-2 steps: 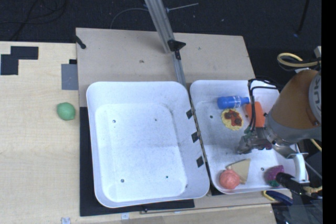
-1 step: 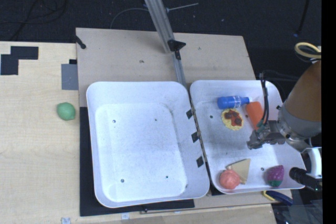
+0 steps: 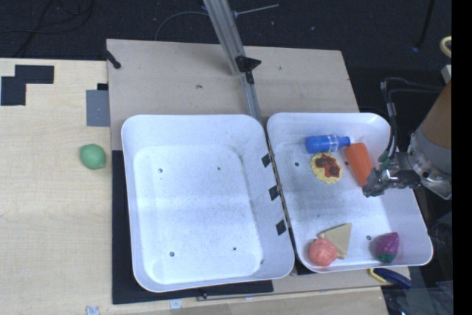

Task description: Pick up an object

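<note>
I have the gripper [image 3: 372, 184] low over the right bin [image 3: 404, 221], at its right side, just beside the near end of the orange carrot-shaped piece [image 3: 358, 161]. Whether it is parted or clamped I cannot tell (the tip is dark and small). The carrot lies in the far half, touching a yellow and red round piece [image 3: 327, 167], with a blue bottle [image 3: 327, 143] just beyond. I judge it light, rigid and smooth, so liable to slip. Grip across its narrow width at mid-length, clear of the neighbour.
</note>
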Action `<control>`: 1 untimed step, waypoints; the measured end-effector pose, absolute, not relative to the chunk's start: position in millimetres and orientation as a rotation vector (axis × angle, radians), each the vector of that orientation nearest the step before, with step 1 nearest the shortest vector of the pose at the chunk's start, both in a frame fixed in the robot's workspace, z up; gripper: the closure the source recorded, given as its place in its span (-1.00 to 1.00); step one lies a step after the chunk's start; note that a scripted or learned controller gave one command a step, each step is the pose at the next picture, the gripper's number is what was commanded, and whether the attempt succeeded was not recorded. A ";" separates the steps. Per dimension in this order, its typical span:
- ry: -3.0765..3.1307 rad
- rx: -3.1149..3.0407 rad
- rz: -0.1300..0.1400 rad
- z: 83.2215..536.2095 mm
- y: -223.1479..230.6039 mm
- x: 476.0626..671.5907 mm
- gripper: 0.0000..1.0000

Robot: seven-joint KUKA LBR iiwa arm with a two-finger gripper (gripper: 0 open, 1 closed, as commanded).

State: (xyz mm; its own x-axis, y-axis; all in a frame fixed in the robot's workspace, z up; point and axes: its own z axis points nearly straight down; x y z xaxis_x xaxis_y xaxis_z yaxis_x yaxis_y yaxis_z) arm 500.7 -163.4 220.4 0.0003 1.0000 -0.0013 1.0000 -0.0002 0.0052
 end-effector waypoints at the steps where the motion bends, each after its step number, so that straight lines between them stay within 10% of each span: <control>1: 2.219 2.219 0.004 272.4 -163.7 501.4 1.00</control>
